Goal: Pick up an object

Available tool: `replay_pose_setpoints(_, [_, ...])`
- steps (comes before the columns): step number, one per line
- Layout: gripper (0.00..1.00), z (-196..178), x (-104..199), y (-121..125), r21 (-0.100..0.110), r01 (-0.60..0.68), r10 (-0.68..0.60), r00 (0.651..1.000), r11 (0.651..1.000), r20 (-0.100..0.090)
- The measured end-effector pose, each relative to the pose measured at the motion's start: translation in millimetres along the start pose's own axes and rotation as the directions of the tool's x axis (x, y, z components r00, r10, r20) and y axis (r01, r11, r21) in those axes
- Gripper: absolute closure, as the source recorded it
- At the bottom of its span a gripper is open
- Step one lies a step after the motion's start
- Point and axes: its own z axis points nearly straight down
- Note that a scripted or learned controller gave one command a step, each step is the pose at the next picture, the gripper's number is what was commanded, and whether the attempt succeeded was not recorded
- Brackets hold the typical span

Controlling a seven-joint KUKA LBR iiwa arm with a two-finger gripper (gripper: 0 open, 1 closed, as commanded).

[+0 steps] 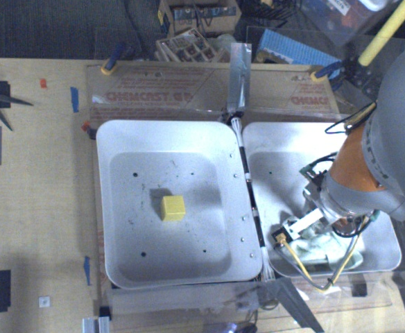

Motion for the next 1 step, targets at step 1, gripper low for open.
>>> replay_pose_setpoints(1, [1.0,0.5,25.0,46.0,0.004,-0.35,0.35,0.937,0.937,0.004])
